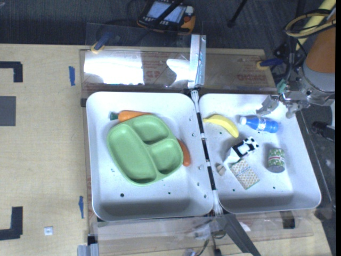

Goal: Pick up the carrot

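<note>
The carrot (132,114) is orange with a green top and lies in the left bin (101,159) at the far side. It is partly tucked under the rim of a green divided plate (145,148). My gripper (278,109) hangs over the far right corner of the right bin (303,191), just above and to the right of a blue bottle (259,124). It is open with nothing between its fingers, and it is far to the right of the carrot.
A second orange piece (185,153) pokes out at the plate's right edge. The right bin holds a banana (222,124), a black-and-white toy (245,147), a green can (276,159) and a patterned pouch (245,174). A clear panel (144,68) stands behind the bins.
</note>
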You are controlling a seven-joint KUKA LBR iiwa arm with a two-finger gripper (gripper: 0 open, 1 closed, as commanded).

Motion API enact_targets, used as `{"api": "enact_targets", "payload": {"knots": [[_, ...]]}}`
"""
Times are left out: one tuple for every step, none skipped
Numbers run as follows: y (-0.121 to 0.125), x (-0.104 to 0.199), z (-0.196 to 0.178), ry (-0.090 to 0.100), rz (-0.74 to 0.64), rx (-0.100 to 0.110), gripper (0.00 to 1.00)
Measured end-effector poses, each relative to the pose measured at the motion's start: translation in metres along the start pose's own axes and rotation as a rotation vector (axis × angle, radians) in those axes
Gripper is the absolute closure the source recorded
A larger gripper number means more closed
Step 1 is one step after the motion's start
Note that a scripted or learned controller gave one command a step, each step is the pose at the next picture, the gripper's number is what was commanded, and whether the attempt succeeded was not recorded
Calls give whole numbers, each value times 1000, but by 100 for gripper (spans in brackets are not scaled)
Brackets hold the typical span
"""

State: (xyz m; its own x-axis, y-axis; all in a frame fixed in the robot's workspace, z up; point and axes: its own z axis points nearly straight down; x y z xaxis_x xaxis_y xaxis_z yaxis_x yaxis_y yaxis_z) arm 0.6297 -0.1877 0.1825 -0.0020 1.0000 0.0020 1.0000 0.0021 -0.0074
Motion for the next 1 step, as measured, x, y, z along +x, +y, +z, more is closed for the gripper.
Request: {"api": "enact_targets", "payload": {"knots": [[-31, 87, -103, -2, -136, -2, 0]]}}
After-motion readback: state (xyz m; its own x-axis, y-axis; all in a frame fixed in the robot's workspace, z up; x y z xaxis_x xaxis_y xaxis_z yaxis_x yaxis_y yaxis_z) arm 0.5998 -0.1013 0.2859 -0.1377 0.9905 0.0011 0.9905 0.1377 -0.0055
